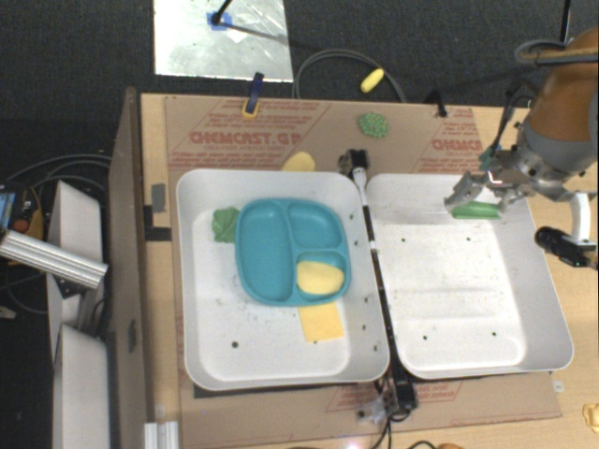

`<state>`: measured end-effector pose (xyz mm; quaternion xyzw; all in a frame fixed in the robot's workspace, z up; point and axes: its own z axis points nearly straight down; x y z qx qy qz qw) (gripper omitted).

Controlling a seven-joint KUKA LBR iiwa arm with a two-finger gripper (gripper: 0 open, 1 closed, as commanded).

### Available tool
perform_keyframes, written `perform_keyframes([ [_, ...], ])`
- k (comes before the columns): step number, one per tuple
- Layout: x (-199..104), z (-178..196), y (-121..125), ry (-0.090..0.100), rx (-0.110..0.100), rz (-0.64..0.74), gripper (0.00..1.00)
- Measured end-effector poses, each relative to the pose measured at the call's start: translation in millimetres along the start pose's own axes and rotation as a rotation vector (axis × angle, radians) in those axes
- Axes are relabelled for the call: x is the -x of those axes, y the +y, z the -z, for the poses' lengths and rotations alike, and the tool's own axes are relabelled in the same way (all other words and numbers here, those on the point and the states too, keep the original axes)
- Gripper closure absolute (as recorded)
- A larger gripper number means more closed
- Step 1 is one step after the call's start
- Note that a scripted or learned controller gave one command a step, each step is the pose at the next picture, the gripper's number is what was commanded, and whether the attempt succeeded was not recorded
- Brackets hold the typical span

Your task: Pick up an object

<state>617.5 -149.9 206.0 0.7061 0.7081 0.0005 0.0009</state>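
Look first at the left bin (201, 251), in the middle left of the frame: it holds a blue divided plate (281, 251), with a yellow rounded piece (319, 277) sitting in the plate's lower right compartment. A green leafy piece (225, 224) lies against the plate's left rim, and a flat yellow square (323, 324) lies on the bin floor just below the plate, touching its lower edge.

The right bin (468, 297) has most of its floor bare. Its one object, a green elongated piece (475, 210), lies near the upper right corner, close to the far wall. You will find the gripper (482, 190) right above it, in the upper right of the frame; its fingers are spread narrowly with tips at or just over the green piece, and you cannot tell from this angle whether they touch it.

On the cardboard beyond the bins' top edges rest a round green item (374, 124) and a yellow piece (299, 163), the latter just beside the left bin's rim
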Motion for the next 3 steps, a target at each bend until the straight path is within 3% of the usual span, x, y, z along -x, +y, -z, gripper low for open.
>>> perform_keyframes([
  [1, 20.0, -125.7, 48.0, -0.002, 0.003, 0.004, 0.0],
  [2, 19.8, -109.4, 47.8, -0.002, 0.005, 0.005, 1.0],
  [3, -104.1, -14.6, 23.8, 0.004, 0.008, 0.013, 1.0],
])
